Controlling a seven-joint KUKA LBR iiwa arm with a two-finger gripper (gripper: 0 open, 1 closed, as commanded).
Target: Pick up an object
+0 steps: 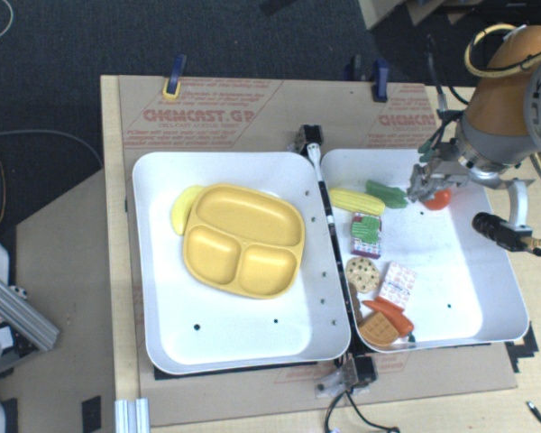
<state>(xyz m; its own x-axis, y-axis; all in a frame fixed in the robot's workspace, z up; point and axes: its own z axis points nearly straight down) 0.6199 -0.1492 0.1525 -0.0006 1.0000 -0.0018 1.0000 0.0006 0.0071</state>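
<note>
One arm [505,88] reaches down; its tool [426,186] state unclear above a red object [437,200].

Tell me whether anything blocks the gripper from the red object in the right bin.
Nothing visible does. The gripper sits directly over the red object at the right bin's far edge; the green toy lies just beside it, to its left in view.

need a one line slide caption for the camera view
KUKA arm's gripper low in the right bin beside a red toy; yellow divided plate in the left bin.
</note>
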